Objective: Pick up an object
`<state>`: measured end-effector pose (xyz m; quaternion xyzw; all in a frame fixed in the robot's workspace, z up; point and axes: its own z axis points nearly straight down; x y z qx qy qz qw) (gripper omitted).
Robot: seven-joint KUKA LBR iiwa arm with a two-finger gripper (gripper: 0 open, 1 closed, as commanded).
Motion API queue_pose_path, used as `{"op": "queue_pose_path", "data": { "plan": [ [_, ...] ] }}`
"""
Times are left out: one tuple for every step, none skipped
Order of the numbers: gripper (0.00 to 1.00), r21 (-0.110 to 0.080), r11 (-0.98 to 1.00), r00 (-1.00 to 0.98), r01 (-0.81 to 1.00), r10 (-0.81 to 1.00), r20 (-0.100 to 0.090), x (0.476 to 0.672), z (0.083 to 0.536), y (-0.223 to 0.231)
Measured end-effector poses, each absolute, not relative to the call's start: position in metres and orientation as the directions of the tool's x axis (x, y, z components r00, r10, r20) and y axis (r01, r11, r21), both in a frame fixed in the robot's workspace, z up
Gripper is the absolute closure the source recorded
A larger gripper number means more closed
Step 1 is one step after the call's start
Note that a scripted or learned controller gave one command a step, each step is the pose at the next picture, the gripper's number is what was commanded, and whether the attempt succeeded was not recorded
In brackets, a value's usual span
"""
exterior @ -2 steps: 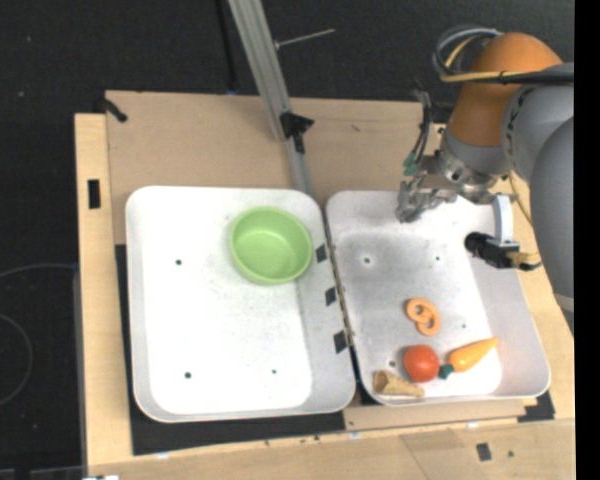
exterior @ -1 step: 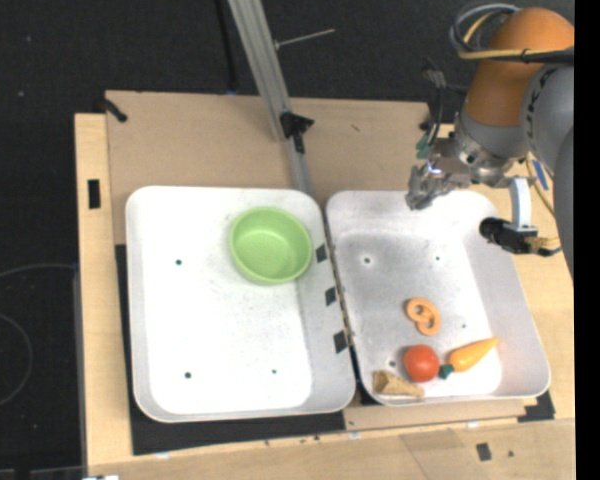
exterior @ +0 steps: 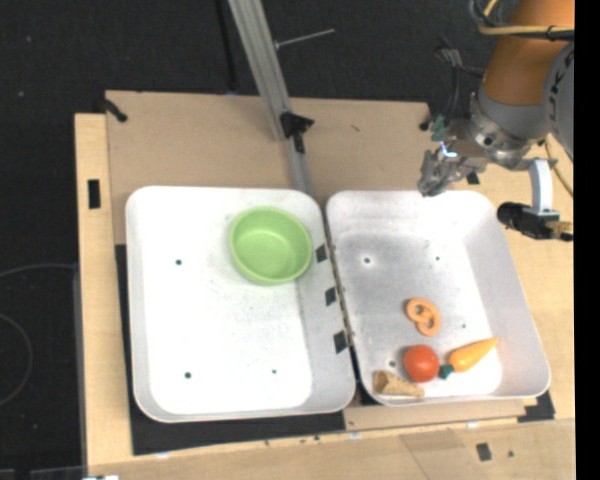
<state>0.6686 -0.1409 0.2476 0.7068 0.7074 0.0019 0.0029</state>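
My gripper [exterior: 436, 180] hangs over the far edge of the right bin [exterior: 380, 230], well above it, with nothing visible between its fingers. In that bin's near right corner lie a red tomato [exterior: 420, 363], an orange carrot [exterior: 471, 354], an orange pretzel-shaped piece [exterior: 422, 314] and a tan bread piece [exterior: 397, 386]. A green bowl [exterior: 270, 245] sits upright in the far right part of the left bin [exterior: 180, 368].
A grey metal pole [exterior: 265, 63] slants up from the back of the bench between the two bins. The arm's orange band [exterior: 528, 38] stands at the upper right. Black clips [exterior: 330, 293] line the seam between the bins.
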Motion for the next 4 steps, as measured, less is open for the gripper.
{"op": "queue_pose_path", "data": {
  "plan": [
    [1.0,0.007,0.002,-0.002,1.0,1.0,-0.002,0.67,0.293,-0.142],
    [1.0,0.001,0.004,-0.004,1.0,1.0,0.0,0.646,0.288,-0.109],
    [1.0,-0.001,0.005,-0.005,1.0,1.0,0.0,0.62,0.271,-0.061],
    [1.0,0.001,0.006,-0.006,1.0,1.0,0.002,0.592,0.274,-0.017]
  ]
}}
